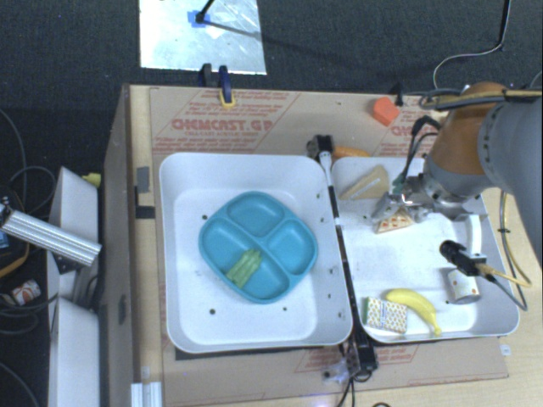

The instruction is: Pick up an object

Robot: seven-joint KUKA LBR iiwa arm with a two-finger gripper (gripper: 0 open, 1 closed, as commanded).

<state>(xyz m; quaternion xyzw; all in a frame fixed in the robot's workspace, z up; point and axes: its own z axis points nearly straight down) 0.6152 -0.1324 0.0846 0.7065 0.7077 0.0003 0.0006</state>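
- Surface (221, 121): printed board carrying both bins.
- Left bin (182, 193): white and shallow. It holds the plate listed below.
- Right bin (407, 265): white and shallow. I am working in this one.
- Arm (501, 142): grey, reaching into the right bin's upper half.
- Blue divided plate (288, 242): in the middle of the left bin.
- Banana (416, 305): yellow, near the right bin's front edge, well apart from the end effector.
- Pale wedge (366, 182): in the right bin's upper left corner.
- End effector (400, 203): low over the patterned triangular piece. I cannot tell from here whether it is released or clenched.
- Checked packet (386, 315): just beside the banana, on its left.
- Green piece (244, 266): in the plate's front left compartment.
- Patterned triangular piece (394, 224): flat on the bin floor, just below the end effector. I judge this to be the target. To pick it up well, I would centre over it, press low because it is thin, close squarely, then lift straight up, clear of the wedge.
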